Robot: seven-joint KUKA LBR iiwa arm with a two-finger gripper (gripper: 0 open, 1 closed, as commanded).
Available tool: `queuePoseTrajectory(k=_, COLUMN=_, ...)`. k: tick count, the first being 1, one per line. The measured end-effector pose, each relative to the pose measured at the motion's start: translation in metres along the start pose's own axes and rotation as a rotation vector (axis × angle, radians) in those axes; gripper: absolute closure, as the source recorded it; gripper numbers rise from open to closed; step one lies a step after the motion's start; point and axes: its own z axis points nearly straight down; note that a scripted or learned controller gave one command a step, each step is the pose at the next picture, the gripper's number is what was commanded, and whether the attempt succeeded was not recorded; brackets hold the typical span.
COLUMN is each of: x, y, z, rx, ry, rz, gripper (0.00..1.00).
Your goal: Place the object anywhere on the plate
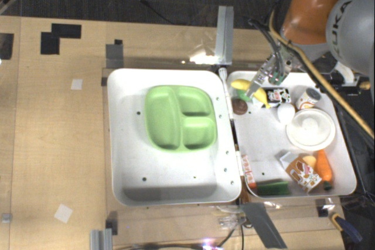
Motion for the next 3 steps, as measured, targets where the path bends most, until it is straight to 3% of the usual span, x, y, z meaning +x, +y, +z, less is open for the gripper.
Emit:
queuePoseTrajectory(k=1, x=0.000, y=0.000, z=0.000, rx=0.000, ry=0.000, rz=0.000, gripper=0.00)
queuePoseTrajectory(k=2, x=-0.002, y=0.002, z=-0.014, rx=-0.005, ry=-0.009, rz=-0.005, gripper=1.00)
queuePoseTrajectory(k=3, x=0.070, y=0.044, z=0.001, rx=-0.002, ry=0.004, rz=-0.185, gripper=1.00)
